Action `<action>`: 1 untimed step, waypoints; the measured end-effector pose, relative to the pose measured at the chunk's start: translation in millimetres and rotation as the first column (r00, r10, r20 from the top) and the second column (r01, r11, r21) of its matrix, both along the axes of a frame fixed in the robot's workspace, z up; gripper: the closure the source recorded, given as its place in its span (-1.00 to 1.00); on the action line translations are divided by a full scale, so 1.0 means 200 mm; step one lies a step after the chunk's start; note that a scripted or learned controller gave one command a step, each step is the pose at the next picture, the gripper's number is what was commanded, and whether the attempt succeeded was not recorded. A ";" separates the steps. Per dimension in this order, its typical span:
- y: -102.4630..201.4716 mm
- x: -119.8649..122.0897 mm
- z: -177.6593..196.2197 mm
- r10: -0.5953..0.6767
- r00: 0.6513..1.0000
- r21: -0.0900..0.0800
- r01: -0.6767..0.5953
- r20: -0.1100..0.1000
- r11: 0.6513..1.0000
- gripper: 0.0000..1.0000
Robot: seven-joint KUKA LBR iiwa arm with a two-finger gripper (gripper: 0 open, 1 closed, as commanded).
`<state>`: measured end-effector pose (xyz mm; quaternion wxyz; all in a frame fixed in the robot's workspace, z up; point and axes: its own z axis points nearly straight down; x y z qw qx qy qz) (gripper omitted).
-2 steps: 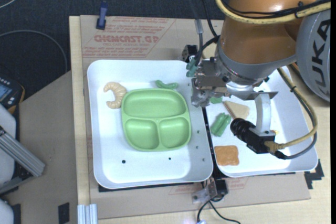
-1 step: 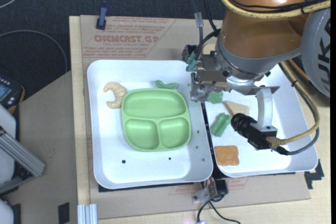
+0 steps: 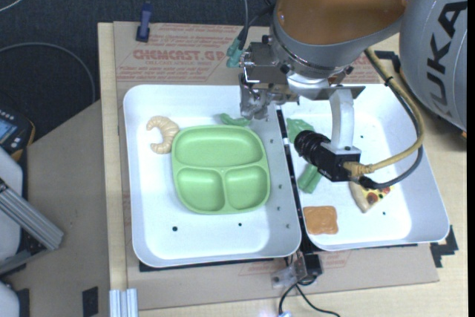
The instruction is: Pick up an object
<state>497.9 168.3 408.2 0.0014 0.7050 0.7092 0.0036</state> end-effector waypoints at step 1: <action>-0.01 0.00 0.04 -0.004 1.000 -0.002 0.004 -0.003 1.000 1.00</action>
